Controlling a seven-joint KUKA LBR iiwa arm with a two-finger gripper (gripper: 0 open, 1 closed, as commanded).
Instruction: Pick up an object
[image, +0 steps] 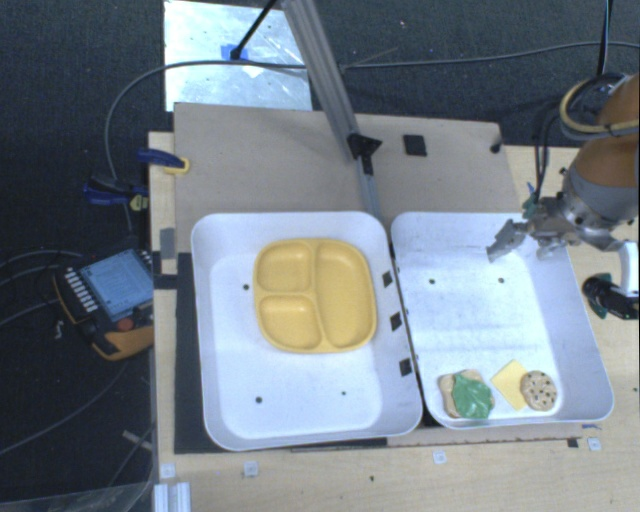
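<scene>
Three small food items lie at the near edge of the right bin: a green leafy piece on a tan biscuit, a yellow cheese slice and a brown chocolate-chip cookie. My gripper hovers over the far right part of that bin, well behind the items. Its two grey fingers are spread apart and hold nothing; it is open.
The left bin holds a yellow divided plate. A slanted metal pole crosses the back of the bench. Clamps, cables and a blue-screened device lie off the bench on the left.
</scene>
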